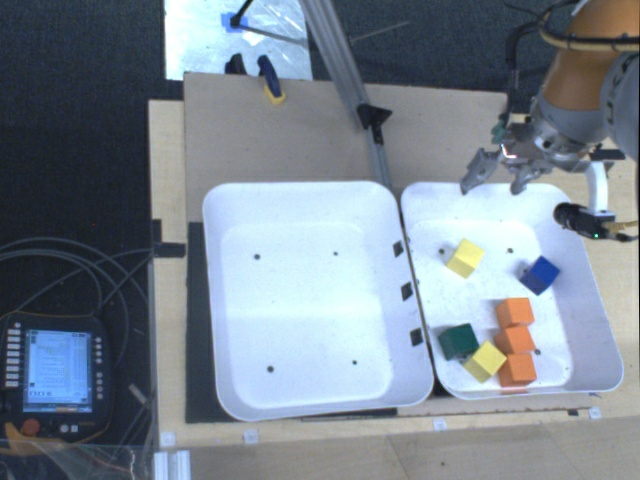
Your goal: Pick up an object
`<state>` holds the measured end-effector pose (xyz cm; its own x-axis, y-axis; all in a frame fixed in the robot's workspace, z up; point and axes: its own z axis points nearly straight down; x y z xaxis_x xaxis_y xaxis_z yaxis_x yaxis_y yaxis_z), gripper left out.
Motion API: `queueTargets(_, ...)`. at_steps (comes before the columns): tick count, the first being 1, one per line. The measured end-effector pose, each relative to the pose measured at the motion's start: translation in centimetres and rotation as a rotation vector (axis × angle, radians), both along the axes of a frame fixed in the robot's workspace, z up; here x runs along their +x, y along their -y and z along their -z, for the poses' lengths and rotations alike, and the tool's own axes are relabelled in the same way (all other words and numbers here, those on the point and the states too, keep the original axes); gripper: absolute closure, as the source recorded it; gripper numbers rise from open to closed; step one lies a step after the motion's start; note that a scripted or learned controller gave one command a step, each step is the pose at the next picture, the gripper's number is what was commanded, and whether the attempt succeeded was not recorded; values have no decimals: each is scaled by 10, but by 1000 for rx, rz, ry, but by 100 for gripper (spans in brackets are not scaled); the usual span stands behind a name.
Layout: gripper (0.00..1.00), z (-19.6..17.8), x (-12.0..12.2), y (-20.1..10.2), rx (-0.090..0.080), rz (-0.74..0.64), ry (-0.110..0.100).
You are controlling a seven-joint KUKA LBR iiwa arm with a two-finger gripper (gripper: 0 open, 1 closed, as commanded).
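Nearest the camera, the teach pendant (50, 373) with its lit screen is lying at the lower left, off the tabletop (290, 138), with grey cables (90, 268) looping above it. Starting from the fingers (478, 173): they are spreading apart, released, with nothing between them, one tip pointing down-left and the other hanging just to its right. The gripper (498, 176) is hovering over the far rim of the right bin (600, 368), near its upper edge, and it is touching none of the blocks. Behind it the grey wrist is rising to the orange band (600, 28) of the arm at the upper right. Below the fingers, inside the right bin, a yellow block (465, 258) is sitting closest, tilted, well apart from the gripper. A blue block (540, 274) is lying to its right, near the bin's right wall. Further toward the near rim, two orange blocks (515, 313) are sitting one just behind the other, with a third orange block (518, 369) just in front of them. A second yellow block (486, 360) is resting just beside that front orange one, and a dark green block (459, 341) is touching the yellow one on its left. The left bin (300, 298) is sitting alongside, sharing the middle divide with black clips (407, 290). Beyond the bins a grey pole (340, 48) is slanting across the tabletop, and a yellow and blue tool (270, 78) is lying at the far edge.
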<state>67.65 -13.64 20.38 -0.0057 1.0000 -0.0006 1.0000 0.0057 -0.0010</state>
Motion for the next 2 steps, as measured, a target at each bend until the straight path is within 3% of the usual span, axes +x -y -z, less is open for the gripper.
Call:
queueTargets(1, 0, 44, -6, 4, 0, 3, -1)
queueTargets(2, 100, 29, -4, 4, -1, 1, 8)
